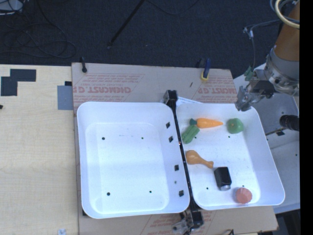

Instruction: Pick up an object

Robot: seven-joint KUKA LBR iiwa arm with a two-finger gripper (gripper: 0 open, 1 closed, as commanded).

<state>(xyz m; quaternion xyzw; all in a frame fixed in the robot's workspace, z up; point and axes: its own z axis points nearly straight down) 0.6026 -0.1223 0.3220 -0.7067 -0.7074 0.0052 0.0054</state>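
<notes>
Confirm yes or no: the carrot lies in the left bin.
No, the carrot lies in the right bin, beside a green pepper.

You see white bins (127,112), an orange carrot (209,123), a green pepper (190,133), a green ball (235,126), a tan gourd (197,158), a black block (223,177) and a pink ball (243,195).

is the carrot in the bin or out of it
In. The carrot lies flat on the floor of the right bin, near its far edge, beside a green pepper.
</notes>
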